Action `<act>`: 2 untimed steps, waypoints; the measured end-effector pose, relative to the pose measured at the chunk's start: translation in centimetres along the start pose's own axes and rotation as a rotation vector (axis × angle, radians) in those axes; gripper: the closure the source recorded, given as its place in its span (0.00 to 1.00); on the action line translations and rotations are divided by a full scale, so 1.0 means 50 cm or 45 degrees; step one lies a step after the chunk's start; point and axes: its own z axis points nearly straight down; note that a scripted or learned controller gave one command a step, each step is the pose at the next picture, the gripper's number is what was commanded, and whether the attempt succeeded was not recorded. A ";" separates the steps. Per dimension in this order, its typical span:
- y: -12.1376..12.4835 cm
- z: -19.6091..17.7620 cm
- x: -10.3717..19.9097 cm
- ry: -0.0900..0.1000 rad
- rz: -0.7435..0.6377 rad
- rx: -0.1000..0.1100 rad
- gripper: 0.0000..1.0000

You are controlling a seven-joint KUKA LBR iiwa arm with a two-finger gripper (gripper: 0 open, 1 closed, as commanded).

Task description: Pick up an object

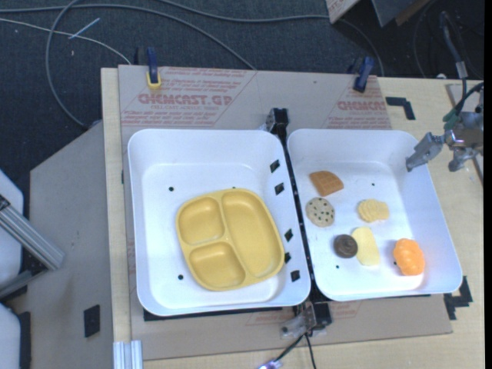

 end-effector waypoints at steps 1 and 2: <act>0.004 -0.011 0.001 -0.003 -0.004 -0.012 0.00; -0.016 0.102 0.006 0.000 -0.003 -0.005 0.00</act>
